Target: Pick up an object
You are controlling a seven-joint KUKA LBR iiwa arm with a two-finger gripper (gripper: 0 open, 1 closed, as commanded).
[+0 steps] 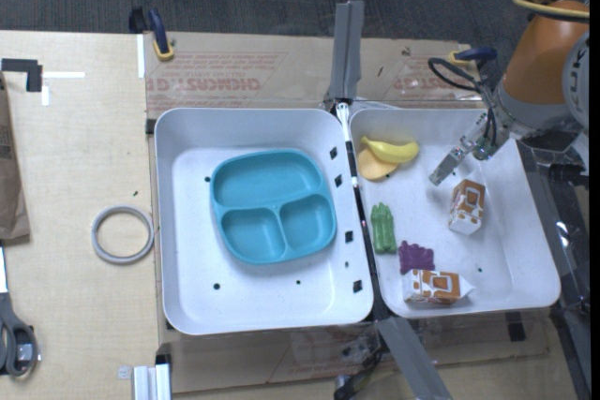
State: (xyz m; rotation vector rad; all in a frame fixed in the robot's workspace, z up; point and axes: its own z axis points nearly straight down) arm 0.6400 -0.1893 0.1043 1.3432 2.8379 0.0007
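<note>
**Gripper poised over the right bin, nothing in hand**

The grey two-finger gripper [448, 166] hangs on a slant above the right white bin [525, 295], fingers set slightly apart and clamped on nothing. Just beside it lies the white-and-orange carton [467, 205], probably the likeliest target. Farther out sit a yellow plastic banana [392, 149], a green ridged toy vegetable [382, 228], a purple toy grape cluster [416, 255] and a second orange-and-white box [435, 287]. The left white bin [178, 295] holds 1 blue divided plastic tray [273, 206].
</note>
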